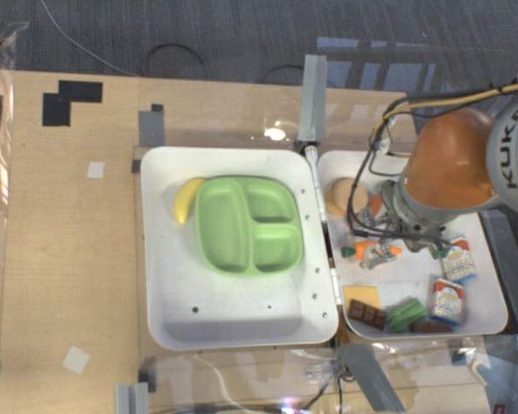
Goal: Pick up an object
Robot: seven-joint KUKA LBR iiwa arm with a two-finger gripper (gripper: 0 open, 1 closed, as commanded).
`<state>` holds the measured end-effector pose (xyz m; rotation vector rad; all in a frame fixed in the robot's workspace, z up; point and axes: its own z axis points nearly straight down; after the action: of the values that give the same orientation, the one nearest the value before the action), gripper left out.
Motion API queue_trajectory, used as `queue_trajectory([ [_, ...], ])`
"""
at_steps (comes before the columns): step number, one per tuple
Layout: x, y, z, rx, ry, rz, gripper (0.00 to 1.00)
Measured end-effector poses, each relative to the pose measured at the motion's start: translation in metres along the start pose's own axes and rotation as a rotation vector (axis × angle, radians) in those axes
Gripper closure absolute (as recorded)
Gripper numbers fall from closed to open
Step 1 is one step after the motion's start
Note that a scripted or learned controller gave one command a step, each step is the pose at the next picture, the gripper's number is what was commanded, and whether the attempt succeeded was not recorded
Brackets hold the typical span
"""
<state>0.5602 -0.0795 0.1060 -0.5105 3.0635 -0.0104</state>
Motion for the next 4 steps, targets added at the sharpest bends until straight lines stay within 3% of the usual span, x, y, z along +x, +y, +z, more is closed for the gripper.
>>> queue_trajectory([
  [1, -0.053, 0.03, -0.122, -0.005, 0.019, 0.306, 1.0],
  [2, -0.045, -0.034, -0.175, -0.006, 0.021, 0.059, 1.0],
  [3, -0.057, 0.104, -0.14, -0.014, 0.027, 0.161, 1.0],
  [4, -0.096, 0.041, -0.169, -0.01, 0.022, -0.028, 1.0],
])
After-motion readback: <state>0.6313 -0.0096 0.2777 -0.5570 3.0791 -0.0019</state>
